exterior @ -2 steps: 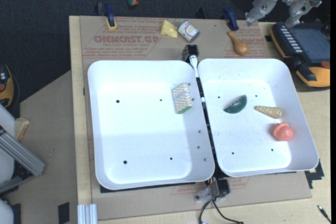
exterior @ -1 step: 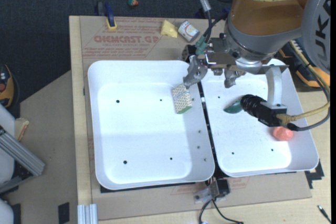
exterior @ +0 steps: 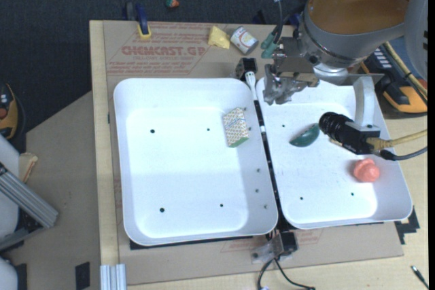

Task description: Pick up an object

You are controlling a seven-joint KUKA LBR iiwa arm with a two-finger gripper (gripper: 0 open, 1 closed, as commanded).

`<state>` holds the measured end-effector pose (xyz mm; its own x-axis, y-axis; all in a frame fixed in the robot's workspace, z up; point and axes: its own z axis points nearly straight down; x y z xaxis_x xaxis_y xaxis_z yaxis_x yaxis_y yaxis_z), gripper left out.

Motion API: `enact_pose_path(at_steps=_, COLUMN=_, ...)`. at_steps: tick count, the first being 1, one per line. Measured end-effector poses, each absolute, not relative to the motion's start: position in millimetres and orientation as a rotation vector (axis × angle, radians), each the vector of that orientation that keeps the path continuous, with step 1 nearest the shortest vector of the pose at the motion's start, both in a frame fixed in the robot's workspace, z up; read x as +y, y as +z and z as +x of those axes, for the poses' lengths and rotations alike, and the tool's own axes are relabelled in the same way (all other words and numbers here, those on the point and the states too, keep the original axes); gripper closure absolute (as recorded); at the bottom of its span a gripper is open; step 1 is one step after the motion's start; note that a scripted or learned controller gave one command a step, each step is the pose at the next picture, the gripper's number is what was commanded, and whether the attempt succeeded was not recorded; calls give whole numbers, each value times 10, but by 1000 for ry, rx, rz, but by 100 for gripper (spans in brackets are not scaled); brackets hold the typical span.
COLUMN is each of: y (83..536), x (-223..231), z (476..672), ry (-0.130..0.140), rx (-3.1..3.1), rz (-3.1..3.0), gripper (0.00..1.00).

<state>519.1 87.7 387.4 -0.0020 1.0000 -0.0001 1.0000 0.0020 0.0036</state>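
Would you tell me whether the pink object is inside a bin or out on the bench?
Inside: the pink object lies on the right bin's floor.

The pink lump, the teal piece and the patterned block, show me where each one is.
pink lump [exterior: 366,170], camera view, its middle.
teal piece [exterior: 305,138], camera view, its middle.
patterned block [exterior: 236,127], camera view, its top face.

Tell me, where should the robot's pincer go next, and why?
Probably a short way toward the green thing and down. The pincer hangs over the right bin's back corner with nothing between its fingers, and the green thing is the closest object in that bin.
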Motion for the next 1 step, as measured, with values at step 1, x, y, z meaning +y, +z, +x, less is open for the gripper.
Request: enact_pose_path(at_steps=1, y=2809, x=1801, z=4756, ry=-15, rx=2237, rz=2217, gripper=100)
